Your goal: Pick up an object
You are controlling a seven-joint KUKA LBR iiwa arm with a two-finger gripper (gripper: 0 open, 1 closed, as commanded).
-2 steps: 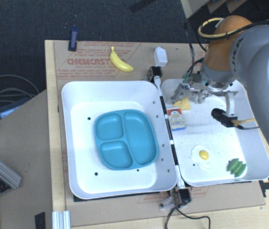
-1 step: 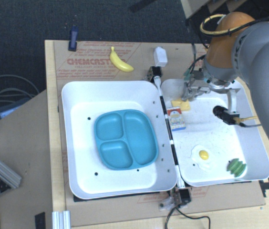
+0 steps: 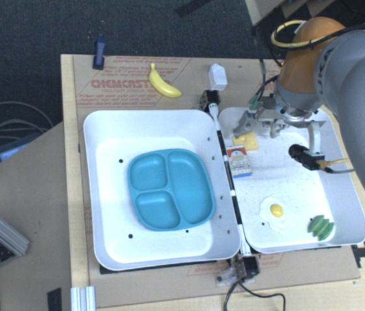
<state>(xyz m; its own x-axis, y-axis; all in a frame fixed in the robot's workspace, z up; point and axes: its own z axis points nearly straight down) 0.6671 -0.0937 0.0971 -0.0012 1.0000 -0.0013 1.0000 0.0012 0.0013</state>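
A yellow banana (image 3: 164, 83) lies on the tabletop (image 3: 79, 173) at upper centre, above the left bin (image 3: 105, 238), on red printed lettering. A small blue thing (image 3: 99, 51) stands at the tabletop's upper left corner, and a white block (image 3: 218, 76) sits right of the banana. Grey cables (image 3: 1, 135) coil on the dark floor at left.

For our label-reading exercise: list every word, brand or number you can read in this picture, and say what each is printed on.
"CHEMCAST": red print on the brown board under the bins, beside the toy banana.
Smaller red lines around it: too blurred to read.
Small red-and-white carton in the right bin: print too small to read.
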